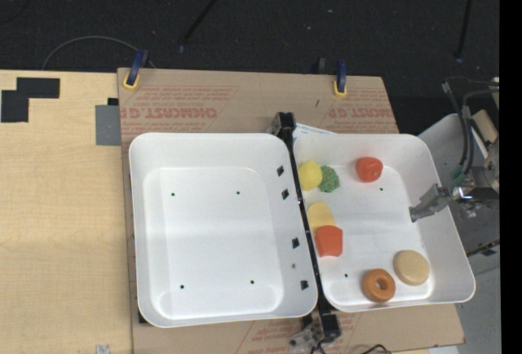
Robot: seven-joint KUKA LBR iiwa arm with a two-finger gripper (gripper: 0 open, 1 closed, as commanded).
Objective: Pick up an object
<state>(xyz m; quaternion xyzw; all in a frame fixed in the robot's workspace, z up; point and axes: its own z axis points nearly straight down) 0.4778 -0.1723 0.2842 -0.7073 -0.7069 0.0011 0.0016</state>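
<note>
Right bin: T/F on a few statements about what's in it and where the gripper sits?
1. The donut lies beside the beige disc at the near edge of the right bin. True.
2. The green piece sits in the left bin. False: it is in the right bin, touching the yellow ball.
3. The gripper holds the red object. False: that object lies apart from it on the bin floor.
4. The orange block lies near the divider between the bins. True.

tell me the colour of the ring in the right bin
Orange-brown; the ring shows best in the camera view.
</note>
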